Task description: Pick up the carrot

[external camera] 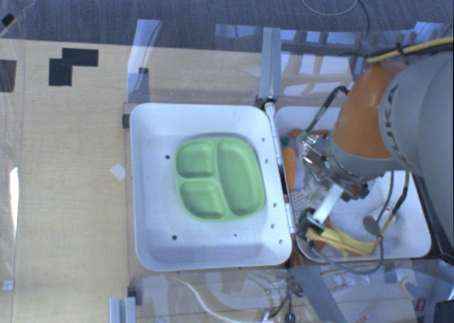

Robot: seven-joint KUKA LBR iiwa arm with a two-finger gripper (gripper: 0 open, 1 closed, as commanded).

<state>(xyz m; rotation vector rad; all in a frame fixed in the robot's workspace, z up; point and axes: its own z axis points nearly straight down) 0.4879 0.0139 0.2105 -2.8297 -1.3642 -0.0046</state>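
The carrot (289, 165) is a slim orange piece lying lengthwise against the left wall of the right bin (418, 243). My gripper (310, 152) hangs low over that bin, just right of the carrot and close to it. The orange-banded wrist and grey arm cover much of the bin behind it. Nothing can be seen held in the gripper.
The left bin (152, 172) holds a green divided plate (218, 177). In the right bin, a yellow banana-like item (349, 245) lies near the front wall, with a grey mesh piece (301, 196) by the left wall and a grey spoon-like thing (372, 226).
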